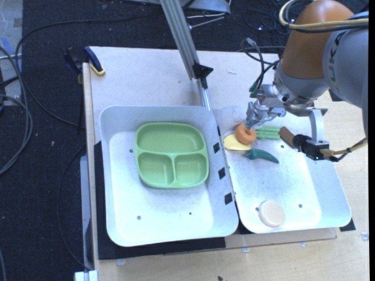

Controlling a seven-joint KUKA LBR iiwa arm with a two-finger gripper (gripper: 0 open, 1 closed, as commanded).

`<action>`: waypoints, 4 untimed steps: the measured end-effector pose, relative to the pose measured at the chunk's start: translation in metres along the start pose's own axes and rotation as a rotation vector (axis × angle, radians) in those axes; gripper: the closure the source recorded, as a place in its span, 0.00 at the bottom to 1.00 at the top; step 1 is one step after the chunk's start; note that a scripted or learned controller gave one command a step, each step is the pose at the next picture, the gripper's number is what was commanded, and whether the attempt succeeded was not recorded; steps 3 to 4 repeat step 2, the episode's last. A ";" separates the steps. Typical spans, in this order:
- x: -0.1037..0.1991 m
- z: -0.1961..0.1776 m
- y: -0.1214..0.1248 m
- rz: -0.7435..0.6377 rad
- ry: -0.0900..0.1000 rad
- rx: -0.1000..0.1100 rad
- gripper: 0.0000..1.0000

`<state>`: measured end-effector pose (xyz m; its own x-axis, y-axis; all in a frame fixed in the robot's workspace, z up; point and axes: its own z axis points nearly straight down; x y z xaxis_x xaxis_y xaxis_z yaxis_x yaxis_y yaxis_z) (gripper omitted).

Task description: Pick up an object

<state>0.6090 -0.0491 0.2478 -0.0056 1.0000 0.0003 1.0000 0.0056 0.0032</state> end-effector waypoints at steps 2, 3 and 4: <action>0.099 0.003 0.019 -0.002 0.001 0.000 1.00; 0.099 0.003 0.019 -0.002 0.001 0.000 1.00; 0.099 0.003 0.019 -0.002 0.001 0.000 1.00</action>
